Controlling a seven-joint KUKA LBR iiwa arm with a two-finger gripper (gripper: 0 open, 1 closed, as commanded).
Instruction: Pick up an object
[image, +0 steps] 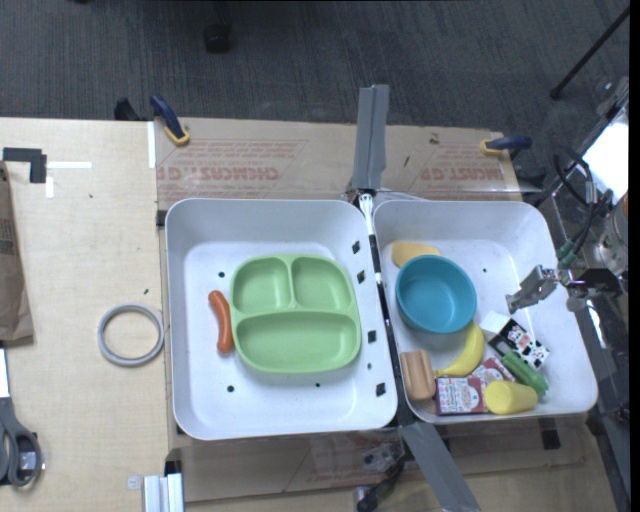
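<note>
My gripper (530, 289) hangs low over the right side of the right bin (470, 222), just inside its right rim, with nothing seen in it. Right below it lies a black-and-white packet (520, 343) on a green piece (528, 373). Left of the gripper stands a blue bowl (436, 293) with a yellow item (412, 253) behind it. A banana (463, 352), a tan block (418, 375), a pink carton (461, 396) and a yellow piece (510, 398) crowd the bin's front. The left bin (190, 300) holds a green divided plate (296, 313) and an orange sausage (222, 321).
A grey post (372, 140) rises behind the seam between the bins. On the bench to the left lie a tape ring (131, 333), scissors (18, 455) and a brown bag (12, 270). Clamps (170, 120) (505, 145) hold the cardboard at the back. Cables and the arm's base stand at the right.
</note>
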